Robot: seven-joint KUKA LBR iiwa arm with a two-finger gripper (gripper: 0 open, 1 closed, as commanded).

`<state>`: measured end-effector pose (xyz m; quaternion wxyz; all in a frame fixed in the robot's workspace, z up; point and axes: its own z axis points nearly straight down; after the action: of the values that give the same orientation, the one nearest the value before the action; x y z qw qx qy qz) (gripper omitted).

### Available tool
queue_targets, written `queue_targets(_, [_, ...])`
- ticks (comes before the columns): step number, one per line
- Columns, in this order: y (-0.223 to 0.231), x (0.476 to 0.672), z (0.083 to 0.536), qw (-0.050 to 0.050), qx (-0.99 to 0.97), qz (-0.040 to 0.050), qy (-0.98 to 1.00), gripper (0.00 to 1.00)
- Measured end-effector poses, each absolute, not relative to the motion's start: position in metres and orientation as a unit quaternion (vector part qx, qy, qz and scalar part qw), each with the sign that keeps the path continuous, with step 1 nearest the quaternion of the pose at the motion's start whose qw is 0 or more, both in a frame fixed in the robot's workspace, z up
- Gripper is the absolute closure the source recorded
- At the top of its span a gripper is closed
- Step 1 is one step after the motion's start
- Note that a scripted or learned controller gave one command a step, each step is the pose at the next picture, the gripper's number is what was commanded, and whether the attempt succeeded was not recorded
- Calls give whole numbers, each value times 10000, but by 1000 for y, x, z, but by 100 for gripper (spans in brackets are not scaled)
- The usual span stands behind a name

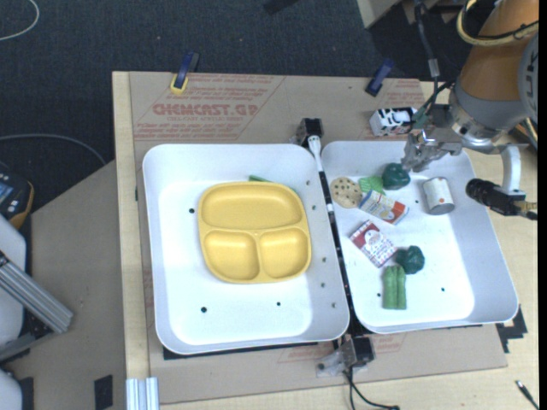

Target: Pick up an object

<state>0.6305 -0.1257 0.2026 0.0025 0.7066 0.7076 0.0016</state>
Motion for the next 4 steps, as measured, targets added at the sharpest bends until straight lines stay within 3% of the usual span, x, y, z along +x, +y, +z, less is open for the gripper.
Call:
queue_targets(1, [-126,632,227,23,7066,14,7076,100])
queue_targets(2, [-69,634,235,10,7050,18,7092,100])
queue_targets(3, [-19,648,235,13,7053,14,7089,100])
queue_targets(4, [-16,643,235,-2,7067,-3,7075,100])
